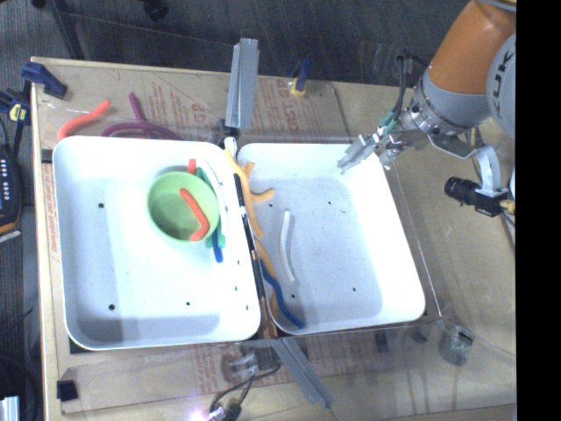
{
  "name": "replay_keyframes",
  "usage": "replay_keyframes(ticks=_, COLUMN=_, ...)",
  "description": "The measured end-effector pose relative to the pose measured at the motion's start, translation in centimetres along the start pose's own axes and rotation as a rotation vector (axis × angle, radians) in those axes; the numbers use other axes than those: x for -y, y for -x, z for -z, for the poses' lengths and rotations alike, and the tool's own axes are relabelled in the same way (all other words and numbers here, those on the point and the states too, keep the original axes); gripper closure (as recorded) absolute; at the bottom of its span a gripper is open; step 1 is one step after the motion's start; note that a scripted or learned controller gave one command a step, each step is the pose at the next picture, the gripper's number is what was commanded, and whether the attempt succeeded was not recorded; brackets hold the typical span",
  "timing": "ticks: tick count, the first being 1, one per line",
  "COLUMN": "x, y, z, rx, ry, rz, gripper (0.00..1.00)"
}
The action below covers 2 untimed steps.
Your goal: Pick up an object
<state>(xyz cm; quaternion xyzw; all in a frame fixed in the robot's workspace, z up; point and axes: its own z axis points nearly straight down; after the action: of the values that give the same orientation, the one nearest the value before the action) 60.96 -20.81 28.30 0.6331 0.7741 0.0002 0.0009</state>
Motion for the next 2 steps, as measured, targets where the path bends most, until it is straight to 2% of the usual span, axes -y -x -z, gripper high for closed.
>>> replay_keyframes(ticks=1, x=-3.5, y=-10.4, z=-3.2, rx=-0.001, ry=-0.005, rz=0.02, gripper=0.0)
replay_keyframes(ticks=2, x=-6.4, y=-8.1, z=-16.3, rx=0.009, ry=0.004, rz=0.17, gripper=0.0)
